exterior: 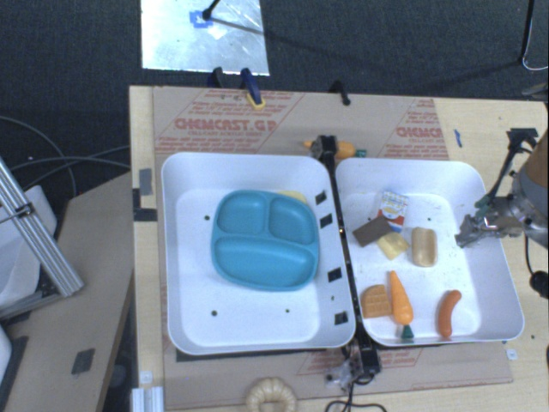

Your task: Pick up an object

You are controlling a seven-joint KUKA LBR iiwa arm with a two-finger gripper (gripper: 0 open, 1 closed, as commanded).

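Note:
The right bin (pixel 455 178) holds several small food-like items: a carrot (pixel 401 299), a sausage (pixel 447 313), a round cracker (pixel 375 301), a bread roll (pixel 424 246), a yellow cheese piece (pixel 393 245), a brown chocolate piece (pixel 372 229) and a white packet (pixel 394 204). My gripper (pixel 479 228) hangs at the right bin's right rim, beside the bread roll and apart from it. Nothing shows between its fingers.
The left bin (pixel 184 316) holds a blue sectioned plate (pixel 264 238) with a yellow item (pixel 294 196) peeking out behind it. A black divider with clips (pixel 337 247) runs between the bins. A blue and yellow clamp (pixel 251 88) sits at the bench's far edge.

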